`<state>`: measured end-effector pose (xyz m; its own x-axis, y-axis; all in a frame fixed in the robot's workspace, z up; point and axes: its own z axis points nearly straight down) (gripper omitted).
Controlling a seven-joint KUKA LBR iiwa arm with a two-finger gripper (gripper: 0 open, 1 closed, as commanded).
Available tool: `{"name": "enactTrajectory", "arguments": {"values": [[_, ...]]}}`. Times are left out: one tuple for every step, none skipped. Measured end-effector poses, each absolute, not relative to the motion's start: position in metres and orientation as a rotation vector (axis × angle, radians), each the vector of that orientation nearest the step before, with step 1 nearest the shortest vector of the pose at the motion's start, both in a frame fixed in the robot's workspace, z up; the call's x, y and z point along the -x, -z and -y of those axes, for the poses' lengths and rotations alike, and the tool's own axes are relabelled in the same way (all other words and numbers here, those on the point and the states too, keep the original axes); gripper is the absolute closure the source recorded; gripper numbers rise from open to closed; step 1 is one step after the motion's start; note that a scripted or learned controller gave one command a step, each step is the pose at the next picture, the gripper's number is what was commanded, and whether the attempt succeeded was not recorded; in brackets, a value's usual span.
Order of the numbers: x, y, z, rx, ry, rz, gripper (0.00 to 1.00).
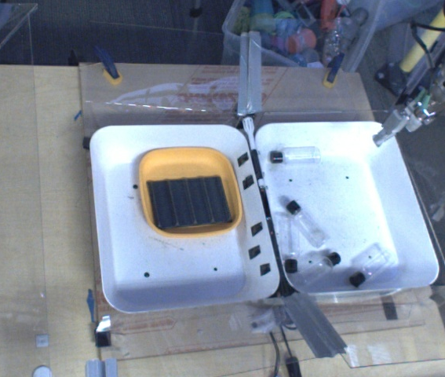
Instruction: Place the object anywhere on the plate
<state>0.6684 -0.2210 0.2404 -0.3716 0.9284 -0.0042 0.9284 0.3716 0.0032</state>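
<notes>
Camera view: two bins; one yellow plate (189, 190) carrying one dark slab (189, 201), left bin (112, 210). Four clear vials, right bin (387, 210), outlines faint. Gripper (385, 134) upper right, fingers indistinct.

Saw two shallow white bins parted by a dark divider (260, 203): left bin (120, 234) touching its left side, right bin (363, 187) touching its right. Counted four clear vials with black caps right of the divider: one (297, 155) near its far end, one (310, 228) just beside its middle, one (312, 261) by its near end, one (370, 264) farther right. Noted a metal bar (249, 73) running back from the divider's far end, a blue clamp (111, 71) well left of that end, another (332, 69) right of it. Spotted a clear tub of coloured toys (300, 14) behind the divider.
</notes>
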Motion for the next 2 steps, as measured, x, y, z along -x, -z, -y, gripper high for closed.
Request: {"name": "enactTrajectory", "arguments": {"values": [[-0.669,-0.239,0.220,-1.784,0.000,-2.581,0.00],[-0.669,-0.249,0.220,-1.566,-0.001,-2.714,0.00]]}}
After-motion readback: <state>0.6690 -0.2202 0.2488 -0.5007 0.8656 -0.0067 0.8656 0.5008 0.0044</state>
